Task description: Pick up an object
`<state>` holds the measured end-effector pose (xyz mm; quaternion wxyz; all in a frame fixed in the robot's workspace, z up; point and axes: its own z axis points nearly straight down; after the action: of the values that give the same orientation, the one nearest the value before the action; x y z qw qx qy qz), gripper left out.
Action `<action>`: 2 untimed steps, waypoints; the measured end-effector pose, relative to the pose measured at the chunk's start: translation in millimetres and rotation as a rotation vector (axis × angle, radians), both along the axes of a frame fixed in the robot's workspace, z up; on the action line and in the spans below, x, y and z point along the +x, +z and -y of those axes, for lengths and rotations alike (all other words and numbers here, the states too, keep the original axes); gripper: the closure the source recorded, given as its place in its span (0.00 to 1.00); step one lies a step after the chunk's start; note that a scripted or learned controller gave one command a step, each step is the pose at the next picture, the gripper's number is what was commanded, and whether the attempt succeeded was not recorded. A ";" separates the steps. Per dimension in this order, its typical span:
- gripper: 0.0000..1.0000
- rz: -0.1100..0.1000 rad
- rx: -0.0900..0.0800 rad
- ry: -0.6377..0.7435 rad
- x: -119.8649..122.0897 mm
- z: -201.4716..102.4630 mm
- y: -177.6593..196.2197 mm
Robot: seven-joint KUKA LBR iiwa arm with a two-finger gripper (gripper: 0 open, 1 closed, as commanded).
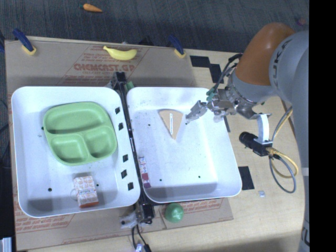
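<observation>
Two blue clamps, one at the far-left corner [24, 42] and one further right [177, 44], pinned a printed cardboard sheet [79, 67] to the tabletop [273, 214]. A small orange object [92, 7] lay on the dark ribbed floor [147, 9] beyond it.

Left bin [21, 156]: shallow, white, rounded corners, smooth plastic look. In it sat a pale green divided tray [80, 133], matte, with one long compartment and two smaller ones, soft-edged. Nearer the front edge lay a small rectangular packet [85, 191], white with reddish print, crinkled surface.

A yellow banana-shaped piece [120, 52] rested on the cardboard behind the bins. A black strip [128, 140] ran along the seam between the bins.

Right bin [226, 172]: same white shell, floor lightly speckled. A flat tan wedge [172, 123], triangular with its point toward the front, lay on the floor in the far half; a pale streak ran down its middle. A green ball [174, 212], smooth and round, sat on the cardboard just outside the front rim.

Hand [195, 112]: metallic grey, reaching in from the right, its tip just beside the wedge's right upper corner. Contact could not be judged. Whether the hand was open or closed could not be told at this angle. Nothing was seen held in it. Behind it, the orange band [262, 51] and grey arm [296, 77], with yellow cable [283, 167] looping over the tabletop.
</observation>
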<state>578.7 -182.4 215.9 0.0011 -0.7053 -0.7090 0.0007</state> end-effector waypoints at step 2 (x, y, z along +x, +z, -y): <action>0.00 0.000 -0.001 0.001 -84.5 -90.5 -121.7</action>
<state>494.2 -91.9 94.2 0.0009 -0.7049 -0.7093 0.0010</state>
